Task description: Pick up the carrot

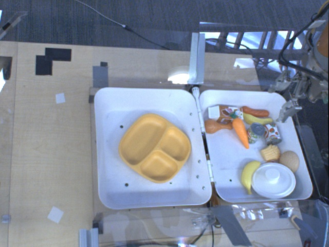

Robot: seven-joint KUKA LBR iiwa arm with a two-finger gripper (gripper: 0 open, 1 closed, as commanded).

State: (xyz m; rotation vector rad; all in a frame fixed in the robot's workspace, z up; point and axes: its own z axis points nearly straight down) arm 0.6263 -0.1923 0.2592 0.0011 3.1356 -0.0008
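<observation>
1. Right now the carrot [240, 131] lies in the right bin [226, 163], near its far edge and a bit toward its left wall. The pointy end faces the near edge.
2. Lots of toy food is crowded around it. A yellow banana [257, 119] and a red sausage [255, 111] lie just beside its leafy top. A small can [272, 134] sits on its right, and an orange lump [216, 126] sits on its left.
3. That crowd makes the job tricky, I think. The gripper could bump the can or the banana when it comes down.
4. The gripper [288, 109] hangs over the far right corner of the right bin, apart from the carrot. It has nothing in it that I can see, and I cannot tell how wide it is open.
5. A white bowl [272, 180] sits in the near right corner, well away from the carrot, so it should not get in the way.
6. The left bin [108, 189] holds a yellow plate [155, 147] in its middle.
7. The carrot is not picked up yet. I think the arm needs to move left toward the carrot first.
</observation>
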